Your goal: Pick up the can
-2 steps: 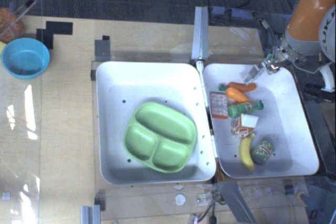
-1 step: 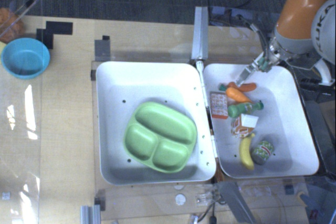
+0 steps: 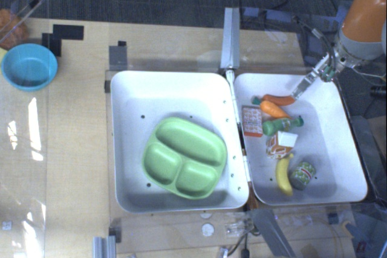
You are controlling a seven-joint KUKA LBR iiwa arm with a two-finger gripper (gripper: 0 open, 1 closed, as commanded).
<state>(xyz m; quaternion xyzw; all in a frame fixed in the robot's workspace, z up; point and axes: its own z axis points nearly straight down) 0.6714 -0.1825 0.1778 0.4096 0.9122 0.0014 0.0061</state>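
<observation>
The can (image 3: 302,174), short with a green and grey label, lies near the front of the right bin (image 3: 338,130), just right of a yellow banana (image 3: 283,175). My gripper (image 3: 300,89) hangs over the bin's back edge, pointing down and left, close to an orange carrot (image 3: 273,109). It is well behind the can, with a good stretch of bin floor between them. Nothing shows in its grasp.
Also in the right bin are a green bottle (image 3: 281,125), a red and white packet (image 3: 252,121), a small carton (image 3: 281,143) and a red-orange item (image 3: 279,99). The left bin (image 3: 127,130) holds a green divided plate (image 3: 184,157). A blue bowl (image 3: 29,66) sits far left.
</observation>
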